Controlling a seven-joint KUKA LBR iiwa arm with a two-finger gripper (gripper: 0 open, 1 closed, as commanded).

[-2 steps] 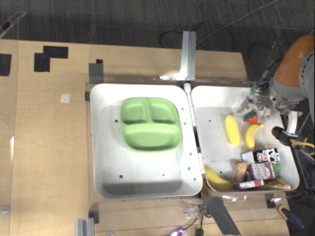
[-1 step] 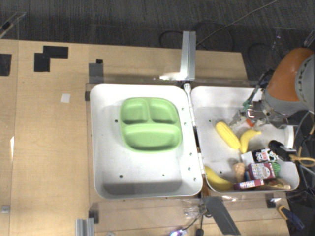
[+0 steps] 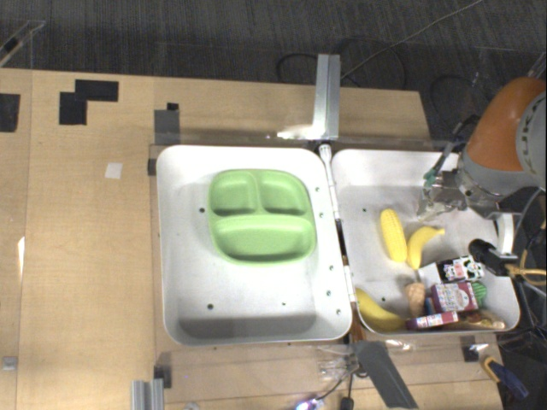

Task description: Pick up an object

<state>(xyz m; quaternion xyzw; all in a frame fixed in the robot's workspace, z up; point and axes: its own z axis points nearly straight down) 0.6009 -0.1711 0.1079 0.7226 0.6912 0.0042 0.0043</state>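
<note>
From the camera above the bench we see two shallow white plastic bins side by side, the left bin (image 3: 184, 254) holding a pale green plastic divided tray (image 3: 259, 214) with two small compartments toward the far side and one wide one toward the near side. The right bin (image 3: 367, 173) holds the loose objects. A yellow corn cob (image 3: 392, 236) lies near the bin's middle, its long axis running from far to near with a slight lean to the right at the near end. Just beside it on the right lies a short yellow banana (image 3: 423, 244), curving up toward the right, its tip pointing at the arm. A second yellow banana (image 3: 379, 311) rests along the near left corner, its long axis running left to right. In the near right corner we find a cluster: a small maroon carton (image 3: 454, 297) and a black-and-white carton (image 3: 461, 270); their printing is too small for us to read. The grey arm with its orange band (image 3: 500, 139) reaches in from the right, and the two-finger gripper (image 3: 442, 196) hangs over the far right part of that bin, above the short banana; whether it is spread or closed we cannot tell.
</note>
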